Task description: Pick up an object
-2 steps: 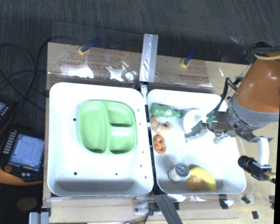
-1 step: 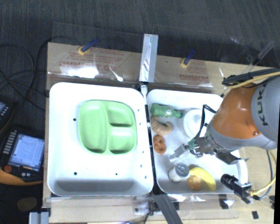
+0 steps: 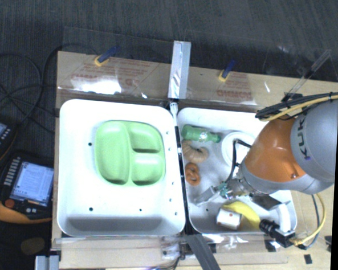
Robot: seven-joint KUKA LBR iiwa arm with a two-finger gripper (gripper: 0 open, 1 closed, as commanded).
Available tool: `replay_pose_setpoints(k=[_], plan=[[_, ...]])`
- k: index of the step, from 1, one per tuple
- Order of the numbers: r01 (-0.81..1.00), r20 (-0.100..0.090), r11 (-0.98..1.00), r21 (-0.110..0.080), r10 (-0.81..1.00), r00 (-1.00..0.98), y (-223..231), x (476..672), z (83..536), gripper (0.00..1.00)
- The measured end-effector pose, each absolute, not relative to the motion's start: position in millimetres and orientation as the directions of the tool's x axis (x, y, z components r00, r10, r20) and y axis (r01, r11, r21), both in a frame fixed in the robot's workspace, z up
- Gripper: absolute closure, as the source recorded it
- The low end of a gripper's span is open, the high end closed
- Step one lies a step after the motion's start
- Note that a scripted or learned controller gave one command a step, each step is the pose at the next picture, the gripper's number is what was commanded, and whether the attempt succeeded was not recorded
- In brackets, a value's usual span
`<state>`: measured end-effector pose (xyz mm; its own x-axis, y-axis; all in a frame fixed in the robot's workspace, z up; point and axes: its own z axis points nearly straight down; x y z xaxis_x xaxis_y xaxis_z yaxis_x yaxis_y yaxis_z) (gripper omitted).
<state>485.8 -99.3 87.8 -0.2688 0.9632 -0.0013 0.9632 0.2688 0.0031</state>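
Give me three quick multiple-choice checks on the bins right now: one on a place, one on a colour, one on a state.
1. Where does the divided tray lie?
A. left bin
B. right bin
C. on the bench outside the bins

2. What colour is that tray?
A. orange
B. light green
C. blue

3. How does the tray stand to the other objects?
A. stacked under the banana
B. held by the claw
C. alone, apart from them

Answers: 1 A, it fills the middle of the left bin. 2 B, pale green all over. 3 C, the banana, bottle and pretzels lie in the right bin with the claw.
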Motion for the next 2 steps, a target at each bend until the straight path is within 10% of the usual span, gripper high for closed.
replay_pose_setpoints(k=[1, 2], plan=[[0.920, 0.005, 0.393, -0.004, 0.920, -0.393, -126, 560.0, 93, 0.00], [0.818, -0.004, 0.576, 0.001, 0.818, -0.576, -116, 593.0, 88, 0.00]])
